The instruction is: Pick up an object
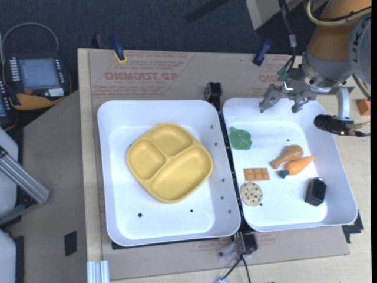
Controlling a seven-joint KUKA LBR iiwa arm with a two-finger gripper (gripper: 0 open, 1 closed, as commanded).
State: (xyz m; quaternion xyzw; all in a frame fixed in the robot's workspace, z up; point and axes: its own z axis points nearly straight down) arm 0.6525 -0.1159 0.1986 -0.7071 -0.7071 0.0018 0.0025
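Fingers (270, 98) of the gripper (285, 101) stand spread apart, one at about 9 o'clock of the wrist and the other at about 3 o'clock, with nothing between them. The gripper hangs over the far rim of the right bin (339, 217), near its 12 o'clock edge, and touches none of the toys below.

Inside that bin, a toy chicken drumstick (287, 155) lies near the centre, its long axis running from 8 o'clock to 2 o'clock, thick end toward 2 o'clock. Just beside it, touching or nearly so, a toy carrot (298, 165) lies along the same slant, its tip toward 2 o'clock and its green end toward 8 o'clock. A green leafy toy (240, 138) sits at 10 o'clock of the bin. A square cracker (256, 174) lies flat at 8 o'clock, and a round cookie (251, 193) sits just below it. A small black block (316, 191) rests at 4 o'clock, tilted.

The left bin (118, 217) holds a yellow divided plate (169, 161), set askew.

Red print on the cardboard sheet (177, 69) under the bins reads roughly "CHEMCAST GP", the letters faint and partly cut off.
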